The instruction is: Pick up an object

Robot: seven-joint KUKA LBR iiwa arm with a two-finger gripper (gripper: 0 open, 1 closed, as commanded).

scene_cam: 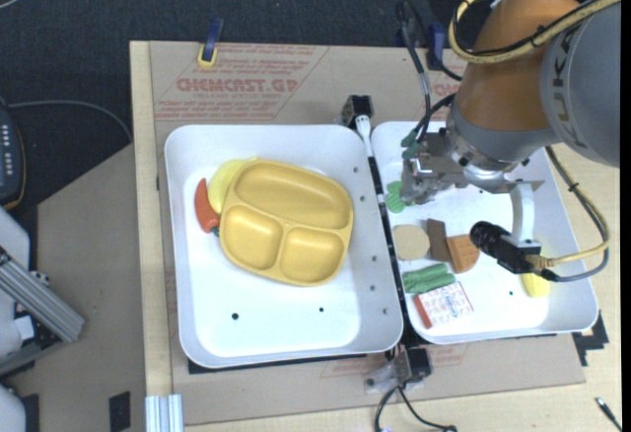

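I see the gripper [422,185] low in the right bin [572,223], whether its jaws are spread I cannot tell, a green piece [395,195] just left of them, tan round [409,242] and brown block [459,252] nearer me, yellow tray [286,221] further left.

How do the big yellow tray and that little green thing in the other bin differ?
The yellow divided tray is far larger than the green ridged piece. The tray lies in the left bin, covering much of its floor; the green piece lies in the right bin among several small items, just above a red-and-white card. The tray has three compartments; the green piece is a flat strip. Both rest untouched on the bin floors.
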